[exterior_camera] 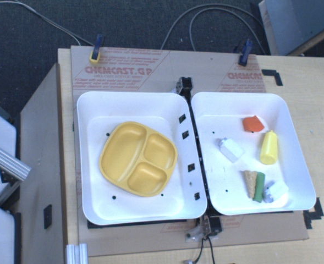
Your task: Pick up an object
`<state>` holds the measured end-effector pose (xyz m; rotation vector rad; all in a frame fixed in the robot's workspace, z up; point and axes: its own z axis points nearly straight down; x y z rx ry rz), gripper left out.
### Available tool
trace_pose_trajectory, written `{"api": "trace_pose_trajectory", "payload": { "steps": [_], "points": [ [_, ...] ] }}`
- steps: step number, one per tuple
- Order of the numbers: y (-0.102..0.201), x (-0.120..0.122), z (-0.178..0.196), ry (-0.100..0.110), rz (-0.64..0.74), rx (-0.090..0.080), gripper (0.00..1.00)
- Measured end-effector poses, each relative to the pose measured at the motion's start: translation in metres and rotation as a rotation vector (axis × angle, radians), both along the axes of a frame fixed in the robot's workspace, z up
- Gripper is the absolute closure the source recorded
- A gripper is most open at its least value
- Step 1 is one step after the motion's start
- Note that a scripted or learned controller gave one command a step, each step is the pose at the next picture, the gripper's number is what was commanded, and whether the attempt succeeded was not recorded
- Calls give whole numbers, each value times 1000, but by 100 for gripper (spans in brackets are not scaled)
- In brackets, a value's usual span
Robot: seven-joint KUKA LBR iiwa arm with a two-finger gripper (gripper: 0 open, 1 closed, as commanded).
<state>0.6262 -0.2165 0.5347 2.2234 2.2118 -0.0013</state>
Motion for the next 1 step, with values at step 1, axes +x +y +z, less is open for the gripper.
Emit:
{"api": "trace_pose_trajectory", "payload": {
  "steps": [1],
  "points": [
    [-7, 15, -132, 15, 4, 8, 100]
  ]
}}
